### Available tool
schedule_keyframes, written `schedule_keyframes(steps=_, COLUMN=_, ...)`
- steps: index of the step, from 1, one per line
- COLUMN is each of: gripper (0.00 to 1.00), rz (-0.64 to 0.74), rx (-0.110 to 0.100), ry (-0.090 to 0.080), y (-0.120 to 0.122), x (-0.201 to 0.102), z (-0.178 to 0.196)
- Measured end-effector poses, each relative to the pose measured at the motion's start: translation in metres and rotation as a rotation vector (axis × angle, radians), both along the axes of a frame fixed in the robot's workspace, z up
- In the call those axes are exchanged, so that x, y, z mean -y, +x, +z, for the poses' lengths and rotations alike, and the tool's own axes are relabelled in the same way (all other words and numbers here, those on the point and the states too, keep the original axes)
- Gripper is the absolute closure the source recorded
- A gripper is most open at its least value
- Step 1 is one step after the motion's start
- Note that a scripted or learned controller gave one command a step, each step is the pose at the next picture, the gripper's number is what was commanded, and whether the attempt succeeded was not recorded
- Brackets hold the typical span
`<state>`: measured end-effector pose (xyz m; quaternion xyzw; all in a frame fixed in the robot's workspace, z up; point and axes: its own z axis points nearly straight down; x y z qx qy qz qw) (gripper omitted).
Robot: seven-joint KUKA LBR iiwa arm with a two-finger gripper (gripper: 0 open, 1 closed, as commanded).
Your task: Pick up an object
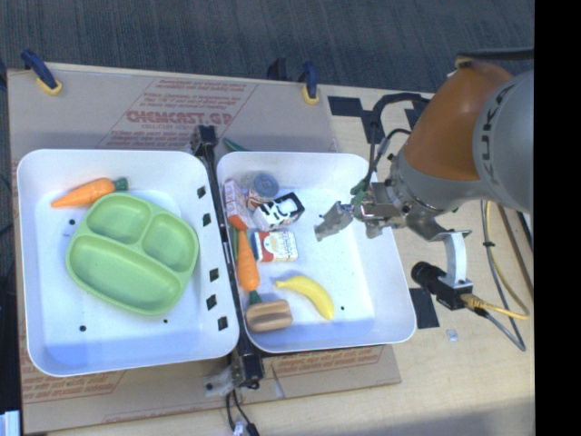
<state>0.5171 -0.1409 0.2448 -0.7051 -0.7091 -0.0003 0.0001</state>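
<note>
My gripper (332, 221) hovers over the right side of the right bin (386, 271), above bare white floor, with nothing seen in it. To its left lie a black-and-white toy (278, 210), a red-and-white packet (278, 245), a grey round can (265, 184) and a pink carton (233, 195). An orange carrot (247, 262) lies along the bin's left wall. A yellow banana (308, 295) and a brown hot-dog bun (269, 315) sit near the front edge.
The left bin (36, 334) holds a green divided plate (133, 251) and a second carrot (86, 192) at its back left. Blue clamps (41, 71) (310, 84) pin the cardboard sheet (182, 112) behind the bins.
</note>
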Motion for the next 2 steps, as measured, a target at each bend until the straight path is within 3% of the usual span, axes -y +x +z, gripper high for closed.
schedule_keyframes(steps=2, gripper=0.00, rz=0.000, rx=0.000, ry=0.000, y=0.0000, x=0.0000, z=0.0000)
